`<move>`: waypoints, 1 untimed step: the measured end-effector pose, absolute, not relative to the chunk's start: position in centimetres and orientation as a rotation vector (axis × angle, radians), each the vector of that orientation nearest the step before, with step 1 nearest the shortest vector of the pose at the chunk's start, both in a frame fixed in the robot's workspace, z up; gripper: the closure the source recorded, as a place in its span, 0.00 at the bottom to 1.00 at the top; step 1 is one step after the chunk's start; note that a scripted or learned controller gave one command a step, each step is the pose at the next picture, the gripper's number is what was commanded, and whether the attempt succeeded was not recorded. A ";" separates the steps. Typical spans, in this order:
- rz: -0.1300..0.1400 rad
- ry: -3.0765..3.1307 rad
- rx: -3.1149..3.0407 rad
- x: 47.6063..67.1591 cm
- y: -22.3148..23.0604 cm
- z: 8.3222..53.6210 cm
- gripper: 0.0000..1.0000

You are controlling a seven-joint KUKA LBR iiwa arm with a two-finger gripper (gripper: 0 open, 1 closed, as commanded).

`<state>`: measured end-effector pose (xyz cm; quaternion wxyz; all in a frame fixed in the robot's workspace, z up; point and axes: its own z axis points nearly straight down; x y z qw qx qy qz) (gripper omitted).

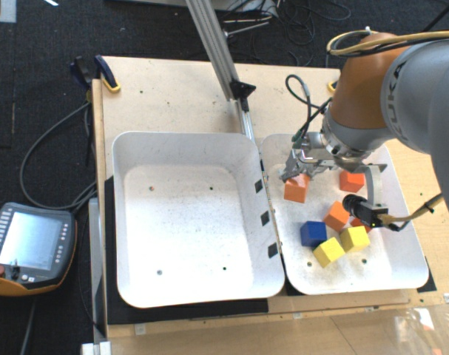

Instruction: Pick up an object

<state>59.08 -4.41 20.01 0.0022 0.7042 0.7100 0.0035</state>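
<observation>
Small orange, blue and yellow blocks [335,228] cluster in right white plastic bin [402,268]; left white plastic bin [128,161] beside it.

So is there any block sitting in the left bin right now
No, the blue block, the yellow blocks and the orange blocks all lie in the right bin.

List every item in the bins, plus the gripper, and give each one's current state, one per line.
Gripper: low over the right bin, at the orange block near the divider; grasp unclear.
Orange block near the divider: tilted, under the gripper.
Orange block at the far side: resting on the bin floor.
Orange block in the middle: resting, tilted.
Blue cube: resting.
Two yellow cubes: resting, touching.
Left white bin: stationary.
</observation>
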 end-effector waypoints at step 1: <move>0.007 2.232 2.210 55.3 1.7 24.7 1.00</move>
